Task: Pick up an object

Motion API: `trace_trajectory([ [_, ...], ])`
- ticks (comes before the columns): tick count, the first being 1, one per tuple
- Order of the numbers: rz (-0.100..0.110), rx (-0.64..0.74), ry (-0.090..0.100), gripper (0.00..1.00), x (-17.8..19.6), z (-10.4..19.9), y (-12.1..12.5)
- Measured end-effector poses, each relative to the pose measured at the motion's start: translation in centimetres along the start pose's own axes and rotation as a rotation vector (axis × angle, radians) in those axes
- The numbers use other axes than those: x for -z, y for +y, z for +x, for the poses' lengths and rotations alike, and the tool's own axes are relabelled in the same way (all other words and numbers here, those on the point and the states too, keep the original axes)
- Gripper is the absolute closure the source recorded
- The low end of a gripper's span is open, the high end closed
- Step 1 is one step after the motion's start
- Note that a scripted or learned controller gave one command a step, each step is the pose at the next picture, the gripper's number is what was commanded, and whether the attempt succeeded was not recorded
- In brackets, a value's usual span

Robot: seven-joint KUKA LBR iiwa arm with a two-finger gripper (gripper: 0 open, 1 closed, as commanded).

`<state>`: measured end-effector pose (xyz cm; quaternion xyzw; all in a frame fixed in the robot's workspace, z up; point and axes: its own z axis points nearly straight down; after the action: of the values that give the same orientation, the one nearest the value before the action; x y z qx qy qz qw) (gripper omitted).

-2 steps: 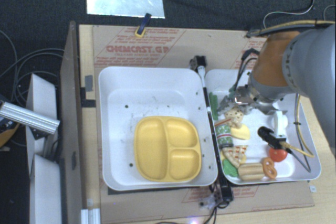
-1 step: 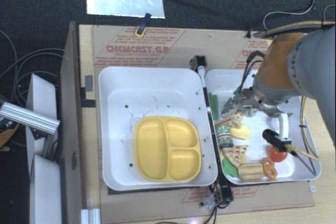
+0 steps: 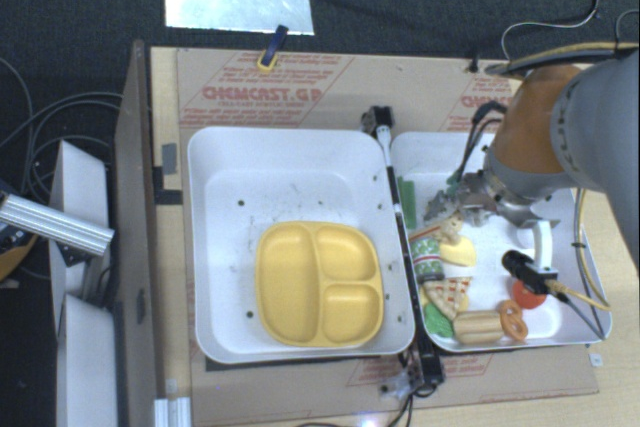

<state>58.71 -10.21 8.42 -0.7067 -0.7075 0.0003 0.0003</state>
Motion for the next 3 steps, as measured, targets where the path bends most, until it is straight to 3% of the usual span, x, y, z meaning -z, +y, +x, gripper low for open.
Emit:
trace_trajectory([
  [1,-0.007,-0.001,-0.002,0.0,0.1,-3.5,3.3],
  [2,0.0,-0.001,0.0,0.0,0.0,-2.3,1.3],
  [3,-0.006,0.0,0.0,1.0,1.2,-2.3,1.5],
])
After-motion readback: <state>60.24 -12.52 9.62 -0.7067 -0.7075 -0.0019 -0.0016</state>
